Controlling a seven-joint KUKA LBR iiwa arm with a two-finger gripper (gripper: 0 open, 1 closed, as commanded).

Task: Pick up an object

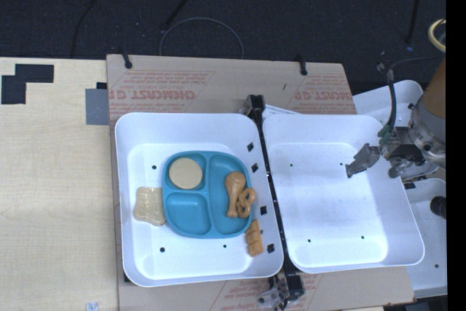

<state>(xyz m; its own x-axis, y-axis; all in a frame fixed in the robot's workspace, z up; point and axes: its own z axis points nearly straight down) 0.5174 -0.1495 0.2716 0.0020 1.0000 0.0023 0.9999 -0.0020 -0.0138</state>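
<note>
Two white bins side by side on table [51, 178]. Left bin [138, 135] holds blue divided plate [191, 218]: round tan disc [185, 172] at 11 o'clock, twisted brown pieces [239, 194] at 3 o'clock. Pale flat piece [149, 205] touching plate at 9 o'clock; small brown piece [253, 237] at 5 o'clock. Hand [371, 160] over right bin [328, 229], 3 o'clock edge, fingers spread, pinching nothing.

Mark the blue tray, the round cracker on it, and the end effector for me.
blue tray [191, 218]: camera view, bare floor of its lower left compartment.
round cracker [185, 172]: camera view, its centre.
end effector [377, 162]: camera view, midway between its fingertips.
</note>
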